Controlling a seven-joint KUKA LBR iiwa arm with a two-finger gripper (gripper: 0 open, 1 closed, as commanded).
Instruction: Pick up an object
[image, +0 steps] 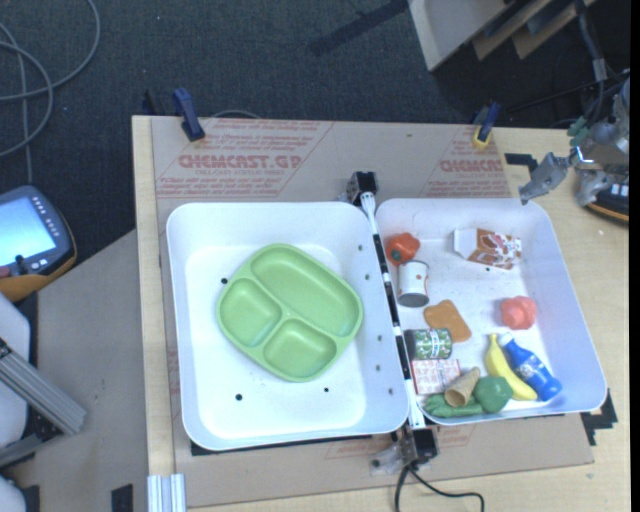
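The pincer (540, 178) sits at the upper right of the frame, just beyond the top right corner of the right bin (570, 262). It appears as a small grey metal shape, too blurred to tell whether it is spread or pressed together. Nothing is seen between its tips, and it seems to touch nothing in the bin.

The things to pick from all lie in the right bin. Nearest the pincer is a white and orange packet (488, 247), lying alone. Lower down are a pink ball (518, 312), an orange cup (403, 246), a white can (413, 283) and a brown biscuit shape (447, 320). At the lower edge, a banana (505, 368), a blue bottle (530, 370), a green can (431, 345) and a green lump (492, 393) crowd together.

The likely trouble is that crowded lower corner: a descent there could strike two things at once or nudge them aside. The round ball might roll away from closing tips. The flat packet may offer little to grip.

The left bin (190, 300) holds a green divided tray (290, 312). Both bins rest on a counter (150, 180) covered in brown board.
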